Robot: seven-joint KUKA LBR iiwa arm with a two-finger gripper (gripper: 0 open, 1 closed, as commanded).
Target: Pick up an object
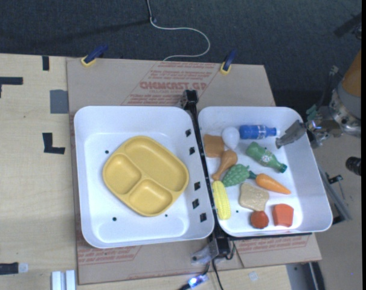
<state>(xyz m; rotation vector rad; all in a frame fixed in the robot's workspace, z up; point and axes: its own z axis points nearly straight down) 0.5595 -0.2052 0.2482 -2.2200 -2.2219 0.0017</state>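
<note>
Camera view: gripper [290,139], finger state unclear, over right bin's rim [316,162], green bottle [266,157] just leftward.

We see a yellow divided plate [145,175] lying in the left white bin [89,162]. Both bins sit on cardboard [171,83] over the wooden tabletop [26,180], a white cable [180,32] behind.

2 shallow white bins [89,162]. 1 yellow divided plastic plate [145,175]. 10 plastic toy foods, including 1 blue bottle [257,131], 1 green bottle [266,157], 1 orange carrot [272,184], 1 yellow corn cob [221,199].
</note>
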